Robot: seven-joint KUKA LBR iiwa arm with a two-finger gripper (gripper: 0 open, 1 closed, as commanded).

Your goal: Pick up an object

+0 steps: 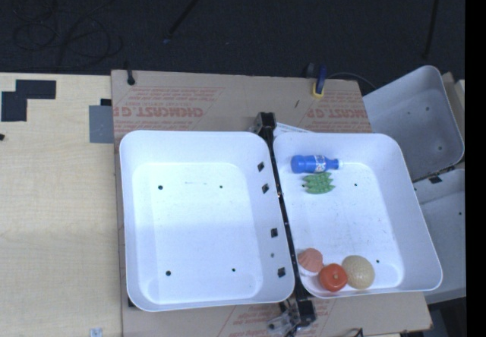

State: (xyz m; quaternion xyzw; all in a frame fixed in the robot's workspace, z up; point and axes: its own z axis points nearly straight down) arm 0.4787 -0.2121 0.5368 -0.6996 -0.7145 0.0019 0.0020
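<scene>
Down at the near edge of the right bin (425, 252), three small round things huddle in the corner: a red tomato-like ball (332, 277), a tan ball (358, 271) touching it on the right, and a pinkish shell-shaped piece (310, 259) just to its left. They sit pressed against the near wall, probably because the floor of the bin dips toward that corner, and that crowding makes any one of them awkward for me to close on without nudging its neighbours.

Farther back in the same bin lies a blue bottle (314, 163) on its side, its white cap pointing right, with a small green leafy toy (319, 184) just beside it toward the camera. These two are well apart from the corner cluster and away from the side walls, so I judge the bottle the easiest candidate.

Beside it, the left bin (129, 176) shares a clipped divider with the right one, both resting on cardboard over the tabletop (53, 199).

As for my pincer, I cannot tell its state, and nothing has been lifted yet.
</scene>
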